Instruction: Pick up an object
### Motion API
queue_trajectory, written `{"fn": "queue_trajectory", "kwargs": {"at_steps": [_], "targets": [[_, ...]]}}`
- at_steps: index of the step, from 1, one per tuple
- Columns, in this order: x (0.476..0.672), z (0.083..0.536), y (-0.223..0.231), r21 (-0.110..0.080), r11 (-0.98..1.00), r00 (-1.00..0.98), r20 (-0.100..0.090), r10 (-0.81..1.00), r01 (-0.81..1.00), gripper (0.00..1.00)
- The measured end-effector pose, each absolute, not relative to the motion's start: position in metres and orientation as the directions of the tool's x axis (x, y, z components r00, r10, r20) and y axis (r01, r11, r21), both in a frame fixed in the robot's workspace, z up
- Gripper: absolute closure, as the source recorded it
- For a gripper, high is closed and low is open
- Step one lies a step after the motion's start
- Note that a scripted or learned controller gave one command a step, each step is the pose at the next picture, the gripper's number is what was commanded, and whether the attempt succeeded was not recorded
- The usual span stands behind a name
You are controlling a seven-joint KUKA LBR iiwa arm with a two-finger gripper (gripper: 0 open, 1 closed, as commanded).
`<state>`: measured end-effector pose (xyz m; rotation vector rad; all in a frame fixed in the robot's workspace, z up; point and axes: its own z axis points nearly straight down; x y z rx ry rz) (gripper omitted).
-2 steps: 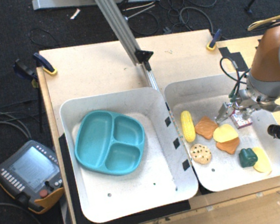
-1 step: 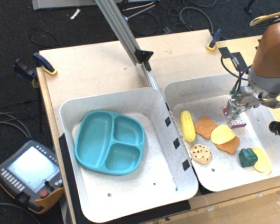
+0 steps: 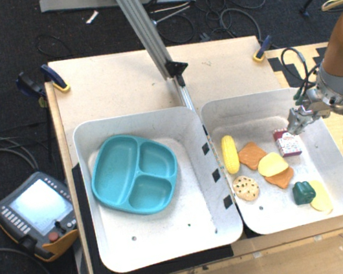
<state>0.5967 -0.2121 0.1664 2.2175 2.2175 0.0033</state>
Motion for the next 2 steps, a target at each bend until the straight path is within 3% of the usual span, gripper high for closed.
{"fn": "queue_trajectory", "kwargs": {"at_steps": [2], "targets": [[0.597,0.292,-0.211,0.008,0.003,-0.003,-0.004,1.0,1.0,1.0]]}}
